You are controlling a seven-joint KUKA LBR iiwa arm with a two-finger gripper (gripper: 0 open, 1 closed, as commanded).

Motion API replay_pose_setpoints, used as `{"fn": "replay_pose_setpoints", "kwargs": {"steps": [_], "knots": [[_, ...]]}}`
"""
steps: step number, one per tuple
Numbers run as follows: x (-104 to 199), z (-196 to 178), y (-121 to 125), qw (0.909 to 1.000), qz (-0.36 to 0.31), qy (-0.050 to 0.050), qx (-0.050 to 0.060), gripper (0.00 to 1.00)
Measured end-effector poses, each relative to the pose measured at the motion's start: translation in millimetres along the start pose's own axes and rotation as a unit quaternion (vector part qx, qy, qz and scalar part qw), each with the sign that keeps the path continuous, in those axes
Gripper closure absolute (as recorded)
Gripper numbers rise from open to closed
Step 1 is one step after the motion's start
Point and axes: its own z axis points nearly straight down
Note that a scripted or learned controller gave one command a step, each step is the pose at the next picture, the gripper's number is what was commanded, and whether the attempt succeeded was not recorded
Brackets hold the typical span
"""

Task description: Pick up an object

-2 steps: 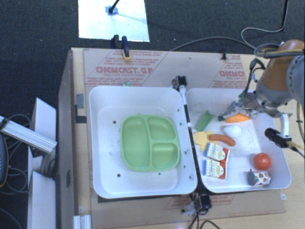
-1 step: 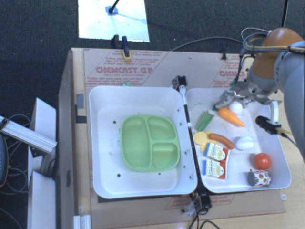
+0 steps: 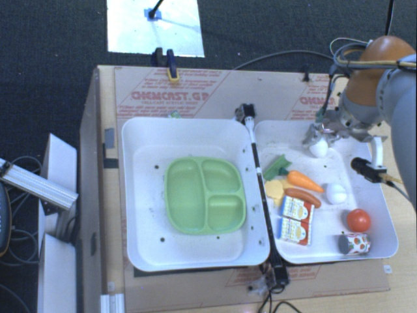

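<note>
The arm reached in from the right, its gripper low over the right bin's far corner, fingers closed on a white egg. A second egg and two juice cartons lay nearby.

One camera is hanging fixed above the bench, looking down at a slant and taking in both bins, the left bin and the right bin, from fairly far back. Dark floor is showing beyond the bench's far edge. The arm is reaching in from the right, probably cropped there.
</note>
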Motion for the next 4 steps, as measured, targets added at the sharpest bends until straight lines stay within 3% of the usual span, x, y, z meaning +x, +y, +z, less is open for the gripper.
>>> {"fn": "replay_pose_setpoints", "kwargs": {"steps": [1, 3, 4], "knots": [[0, 0, 0, 1.0, 0.0, 0.0, 0.0, 0.0], [83, 13, -2, 1.0, 0.002, 0.002, 0.004, 0.0], [71, 13, -2, 1.0, 0.004, 0.001, 0.004, 0.0]]}}
